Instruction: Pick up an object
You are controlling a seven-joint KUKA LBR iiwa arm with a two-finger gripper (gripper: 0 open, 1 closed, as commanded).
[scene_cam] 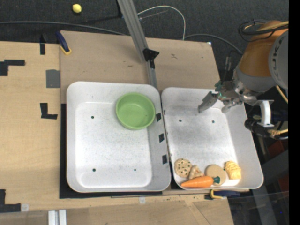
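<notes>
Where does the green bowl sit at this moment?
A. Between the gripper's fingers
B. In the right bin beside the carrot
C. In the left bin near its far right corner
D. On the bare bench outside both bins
C. The green bowl rests inside the left bin, up by its far right corner, while the carrot lies in the right bin and the gripper hangs apart over that bin.
</notes>
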